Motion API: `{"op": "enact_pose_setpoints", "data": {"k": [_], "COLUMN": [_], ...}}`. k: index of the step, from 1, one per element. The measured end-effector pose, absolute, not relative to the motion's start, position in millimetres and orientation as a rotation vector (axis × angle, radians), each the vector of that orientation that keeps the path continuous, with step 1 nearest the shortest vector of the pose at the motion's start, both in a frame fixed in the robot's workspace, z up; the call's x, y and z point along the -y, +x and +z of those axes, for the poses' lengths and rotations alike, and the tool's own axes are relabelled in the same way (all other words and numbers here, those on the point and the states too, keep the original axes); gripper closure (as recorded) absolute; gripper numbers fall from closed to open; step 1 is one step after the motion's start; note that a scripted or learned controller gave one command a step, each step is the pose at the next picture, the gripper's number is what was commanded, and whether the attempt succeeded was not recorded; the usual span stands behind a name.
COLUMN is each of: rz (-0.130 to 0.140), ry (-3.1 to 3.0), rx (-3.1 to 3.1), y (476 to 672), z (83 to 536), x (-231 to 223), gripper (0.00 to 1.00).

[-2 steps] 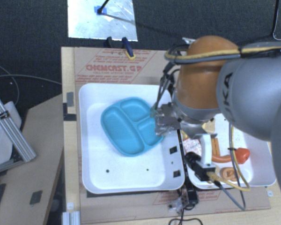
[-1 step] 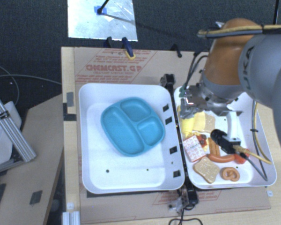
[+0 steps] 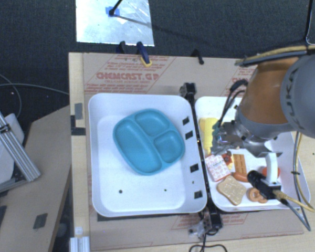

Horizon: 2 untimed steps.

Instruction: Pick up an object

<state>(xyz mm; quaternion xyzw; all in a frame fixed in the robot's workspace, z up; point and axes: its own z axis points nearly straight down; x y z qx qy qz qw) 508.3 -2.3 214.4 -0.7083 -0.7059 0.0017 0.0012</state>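
My gripper [image 3: 219, 142] hangs low over the left part of the right bin [image 3: 210, 105], under the grey and orange wrist. Just beside it lies a yellow object [image 3: 207, 127], partly covered by the gripper. A red and white patterned packet [image 3: 217, 167] lies right below the gripper. A slice of toast [image 3: 231, 190] rests near the bin's front edge. An orange block [image 3: 240, 164] sits to the right of the packet, and a small brown ring-shaped piece [image 3: 255, 195] lies further right. The arm hides the back right of this bin.
The left bin [image 3: 102, 193] holds a blue divided plate [image 3: 148, 140] in its middle. A black ridge with clips [image 3: 195, 140] runs between the two bins. Cardboard [image 3: 126, 72] lies under both bins.
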Motion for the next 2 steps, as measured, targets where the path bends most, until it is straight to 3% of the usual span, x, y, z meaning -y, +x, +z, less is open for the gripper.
{"op": "enact_pose_setpoints", "data": {"k": [1, 2], "rz": [-0.001, -0.022], "ry": [-2.21, -2.209], "rx": [2.229, 2.24], "y": [492.6, 487.6], "z": [182.5, 310.3], "x": [-63.4, -129.8], "gripper": [1.0, 1.0]}}
